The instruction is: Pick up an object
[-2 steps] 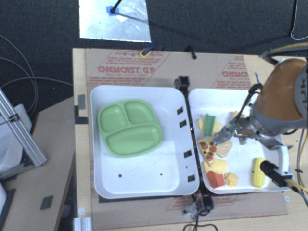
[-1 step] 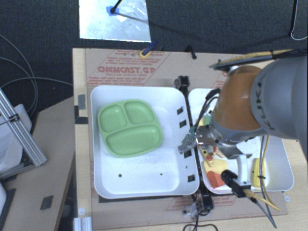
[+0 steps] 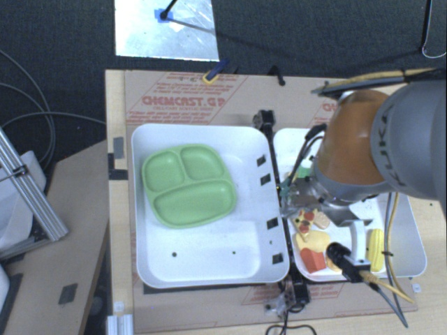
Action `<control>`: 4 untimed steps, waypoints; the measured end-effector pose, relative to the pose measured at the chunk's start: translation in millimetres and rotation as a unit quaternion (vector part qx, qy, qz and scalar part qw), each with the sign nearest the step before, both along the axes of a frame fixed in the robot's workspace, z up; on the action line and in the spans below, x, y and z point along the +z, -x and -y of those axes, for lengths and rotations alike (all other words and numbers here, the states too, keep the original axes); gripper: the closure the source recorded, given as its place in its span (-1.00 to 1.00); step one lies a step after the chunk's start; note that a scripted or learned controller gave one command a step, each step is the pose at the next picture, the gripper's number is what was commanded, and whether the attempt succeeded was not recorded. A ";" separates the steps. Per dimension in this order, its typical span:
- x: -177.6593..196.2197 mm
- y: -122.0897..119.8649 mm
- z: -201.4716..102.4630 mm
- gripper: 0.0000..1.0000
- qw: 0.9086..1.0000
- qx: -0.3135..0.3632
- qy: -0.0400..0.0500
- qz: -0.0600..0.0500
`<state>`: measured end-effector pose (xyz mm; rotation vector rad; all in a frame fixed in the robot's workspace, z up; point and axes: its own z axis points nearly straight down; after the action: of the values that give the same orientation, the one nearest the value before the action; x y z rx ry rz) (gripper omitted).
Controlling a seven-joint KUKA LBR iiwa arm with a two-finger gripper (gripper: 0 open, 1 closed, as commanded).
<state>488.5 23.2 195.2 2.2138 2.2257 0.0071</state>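
Gripper (image 3: pixel 302 199) is low over the right bin's (image 3: pixel 412 257) left side, hidden under the arm's wrist; aperture and contents cannot be determined. Just below it lie small toy pieces: a yellow piece (image 3: pixel 314 241) and an orange-red block (image 3: pixel 313 259). Green divided plate (image 3: pixel 188 184) sits well left in the other bin (image 3: pixel 209 257).

Small toy foods (image 3: pixel 312 246) — yellow, orange-red, tan — clustered in the right bin's (image 3: pixel 412 257) near-left corner.

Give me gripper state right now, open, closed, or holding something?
Gripper: cannot be told. It is low over the right bin, above the pile of small objects, with the arm's wrist covering it from above.
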 end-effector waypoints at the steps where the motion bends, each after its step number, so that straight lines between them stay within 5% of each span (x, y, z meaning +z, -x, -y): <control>1: 111.1 -6.1 -50.0 1.00 1.000 0.003 -0.001 0.003; 2: 261.5 -14.4 -70.3 1.00 1.000 0.002 -0.002 0.008; 3: 202.0 2.6 -123.5 1.00 1.000 0.001 0.000 -0.003; 4: 215.5 1.0 -120.9 1.00 1.000 0.003 0.000 0.000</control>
<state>487.5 144.1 410.7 2.2066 2.2325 0.0064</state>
